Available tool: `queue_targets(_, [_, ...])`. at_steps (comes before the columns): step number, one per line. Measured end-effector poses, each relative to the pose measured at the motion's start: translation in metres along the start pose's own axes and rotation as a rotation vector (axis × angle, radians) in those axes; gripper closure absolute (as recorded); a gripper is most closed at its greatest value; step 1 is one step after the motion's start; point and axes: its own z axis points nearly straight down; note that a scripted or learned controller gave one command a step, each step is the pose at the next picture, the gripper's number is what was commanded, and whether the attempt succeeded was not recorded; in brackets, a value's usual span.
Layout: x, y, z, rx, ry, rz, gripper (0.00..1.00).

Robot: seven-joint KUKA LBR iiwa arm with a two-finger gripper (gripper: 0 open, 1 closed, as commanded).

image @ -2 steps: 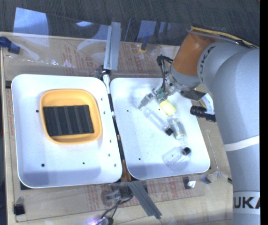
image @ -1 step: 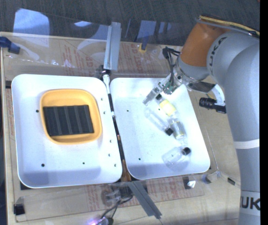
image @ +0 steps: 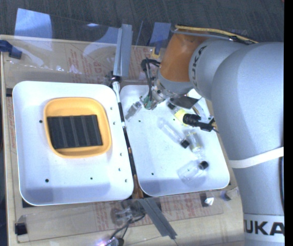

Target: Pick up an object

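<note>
The grey arm comes in from the right and bends over the far end of the right-hand shallow white bin point(image: 154, 163). Its hand point(image: 148, 103) hangs low at that bin's far left corner, close to the wall that divides the two bins. Whether the hand is clenched or released I cannot tell from here, and nothing can be seen gripped in it.

The loose things to pick from all lie in this right bin. A small clear piece with a silvery glint point(image: 133, 109) sits just beside the hand, against the dividing wall. Nearer the middle lies a slim clear plastic tube point(image: 170, 128), set at a slant. Just to its right is a short clear plastic vial point(image: 194, 140). A clear plastic bottle with a black cap point(image: 191, 170) lies on its side near the bin's near right corner, apart from the others.

The left-hand shallow white bin point(image: 25, 142) holds a rounded yellow plastic tray point(image: 74, 103) with a dark ribbed insert point(image: 75, 131) lying inside it. Both bins rest on the pale wooden tabletop point(image: 84, 215).
</note>
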Motion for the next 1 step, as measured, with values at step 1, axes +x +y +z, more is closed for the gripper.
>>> queue_targets(1, [0.0, 0.0, 0.0, 0.0, 0.0, 0.0, 0.0])
